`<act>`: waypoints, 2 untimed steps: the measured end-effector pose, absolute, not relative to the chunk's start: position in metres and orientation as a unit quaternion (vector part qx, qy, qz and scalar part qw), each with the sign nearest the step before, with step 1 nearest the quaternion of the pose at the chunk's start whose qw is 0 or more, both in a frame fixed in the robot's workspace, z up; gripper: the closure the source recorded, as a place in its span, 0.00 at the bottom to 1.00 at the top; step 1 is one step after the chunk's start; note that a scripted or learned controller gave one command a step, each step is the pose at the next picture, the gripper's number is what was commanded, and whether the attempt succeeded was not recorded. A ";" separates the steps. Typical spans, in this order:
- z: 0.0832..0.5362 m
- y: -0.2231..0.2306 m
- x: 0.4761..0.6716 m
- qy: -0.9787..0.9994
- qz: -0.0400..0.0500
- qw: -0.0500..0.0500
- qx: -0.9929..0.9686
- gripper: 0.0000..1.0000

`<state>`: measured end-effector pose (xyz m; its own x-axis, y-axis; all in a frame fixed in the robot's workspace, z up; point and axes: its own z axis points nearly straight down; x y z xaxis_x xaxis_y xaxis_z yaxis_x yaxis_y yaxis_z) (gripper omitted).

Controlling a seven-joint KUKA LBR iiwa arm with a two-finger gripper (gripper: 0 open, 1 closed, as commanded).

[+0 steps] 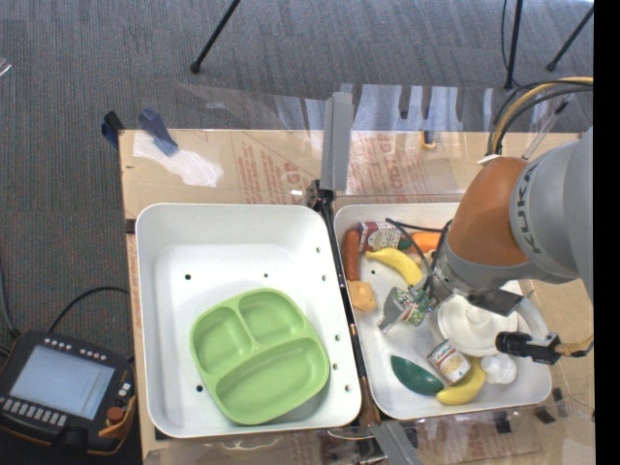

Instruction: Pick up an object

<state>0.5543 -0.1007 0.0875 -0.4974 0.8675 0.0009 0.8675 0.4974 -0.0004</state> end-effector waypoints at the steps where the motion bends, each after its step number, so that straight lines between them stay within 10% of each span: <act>1: 0.097 -0.099 0.555 -0.867 0.000 0.001 -0.499 1.00; 2: 0.191 -0.026 0.598 -0.816 -0.002 -0.002 -0.577 1.00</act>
